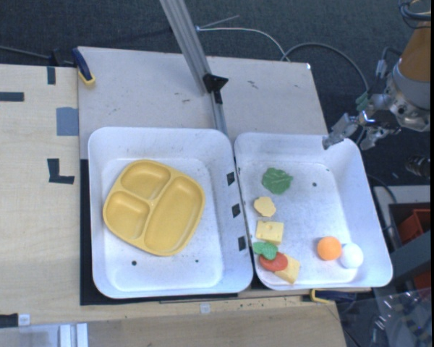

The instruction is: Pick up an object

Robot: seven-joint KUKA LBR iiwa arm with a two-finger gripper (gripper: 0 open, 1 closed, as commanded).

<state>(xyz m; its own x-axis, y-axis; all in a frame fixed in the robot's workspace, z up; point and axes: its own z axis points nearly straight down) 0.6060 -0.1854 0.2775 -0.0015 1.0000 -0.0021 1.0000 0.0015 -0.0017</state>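
Note:
The right bin (362, 194) holds several toy foods: a green leafy piece (276, 180), a small yellow piece (265, 207), a yellow cheese block (270, 231), a red and green piece (269, 256) on a yellow wedge (289, 270), an orange ball (329, 248) and a white ball (351, 256). My gripper (351, 129) hangs above the far right corner of that bin, away from every object. Its two fingers stand apart with nothing between them.
The left bin (101, 194) holds a yellow sectioned plate (154, 206). A metal camera post (192, 42) leans in from the top, ending near the gap between the bins. A white cable (311, 49) runs behind the right bin.

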